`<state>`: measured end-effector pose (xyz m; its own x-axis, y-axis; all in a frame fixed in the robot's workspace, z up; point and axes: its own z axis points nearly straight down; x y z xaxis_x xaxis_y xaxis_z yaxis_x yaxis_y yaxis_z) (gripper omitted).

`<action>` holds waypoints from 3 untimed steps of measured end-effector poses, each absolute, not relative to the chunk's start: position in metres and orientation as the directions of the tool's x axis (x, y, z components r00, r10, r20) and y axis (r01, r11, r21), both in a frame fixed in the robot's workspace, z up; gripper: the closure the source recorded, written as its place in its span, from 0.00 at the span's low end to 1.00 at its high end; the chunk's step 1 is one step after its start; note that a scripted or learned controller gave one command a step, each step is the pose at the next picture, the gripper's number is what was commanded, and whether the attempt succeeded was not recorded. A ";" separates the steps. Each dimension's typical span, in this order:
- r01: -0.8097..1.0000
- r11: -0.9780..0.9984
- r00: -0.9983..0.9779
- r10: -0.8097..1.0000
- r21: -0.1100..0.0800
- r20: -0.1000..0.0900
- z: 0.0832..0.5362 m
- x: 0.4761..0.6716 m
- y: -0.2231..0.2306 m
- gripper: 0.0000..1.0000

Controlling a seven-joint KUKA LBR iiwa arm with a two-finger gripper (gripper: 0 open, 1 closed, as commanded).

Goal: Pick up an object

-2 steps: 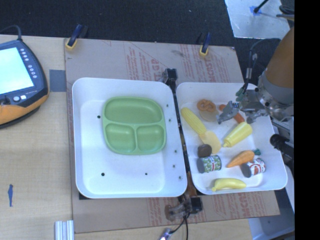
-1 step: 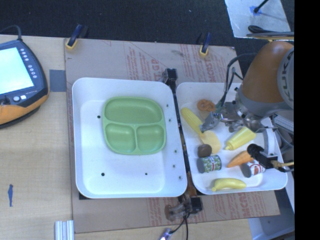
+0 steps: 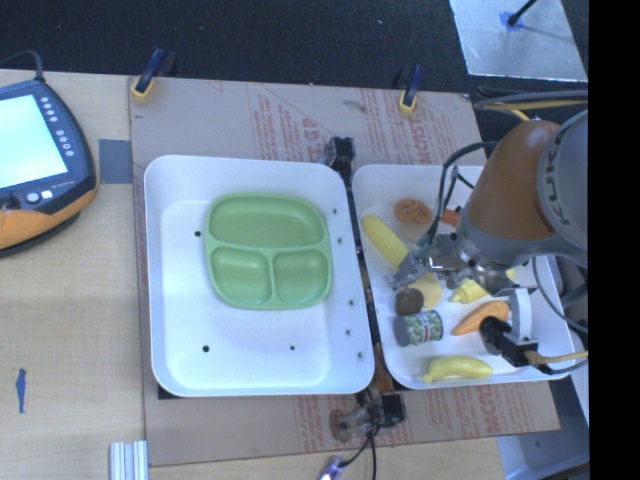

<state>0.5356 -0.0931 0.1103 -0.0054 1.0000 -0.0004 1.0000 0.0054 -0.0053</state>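
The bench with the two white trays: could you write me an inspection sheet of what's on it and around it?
Surface: cardboard sheet on a wooden bench, clamped at the far edge.
Job's things: right bin holds toy corn, cookie, small can, banana, carrot piece, other small toys.
Clutter: left bin holds a green divided plate.
Grippers: gripper low over the right bin's toys; grip cannot be judged.
Cables: black cable looping by the arm.
Surroundings: control pendant at left, dark floor beyond.
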 end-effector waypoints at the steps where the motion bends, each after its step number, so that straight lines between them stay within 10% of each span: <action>1: 1.000 0.004 -0.004 1.000 -0.004 0.000 0.092 0.617 -0.111 0.00; 2: 1.000 0.003 -0.003 1.000 -0.003 0.001 0.092 0.656 -0.094 0.00; 3: 1.000 0.007 -0.007 1.000 -0.002 0.001 0.105 0.658 -0.095 1.00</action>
